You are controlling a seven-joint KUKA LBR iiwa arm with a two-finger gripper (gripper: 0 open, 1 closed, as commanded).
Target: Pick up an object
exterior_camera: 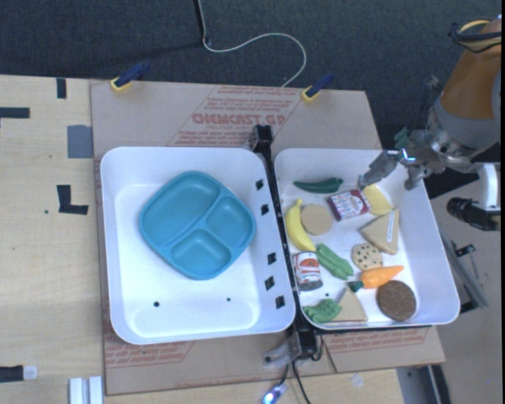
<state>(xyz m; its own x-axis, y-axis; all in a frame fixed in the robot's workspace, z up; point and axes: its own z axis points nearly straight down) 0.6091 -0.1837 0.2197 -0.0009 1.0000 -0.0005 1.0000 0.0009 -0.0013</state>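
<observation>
- Over the right bin's far right corner, the gripper hung at the end of the grey arm, orange band above the wrist.
- Its two fingers were spread apart, nothing between them, one tip pointing down toward the yellow lemon-like piece.
- Down in that same bin sat the toy food, all crowded together: a green chilli at the far side, a banana along the left wall, a round tan biscuit just beside it.
- A small red-labelled packet lay touching the yellow piece; a cheese wedge sat just below.
- Nearer the front were a chip cookie, a carrot, a brown round patty, a little can and green leafy bits.
- Across the divider, the left bin held a blue sectioned plate, well apart from the gripper.
</observation>
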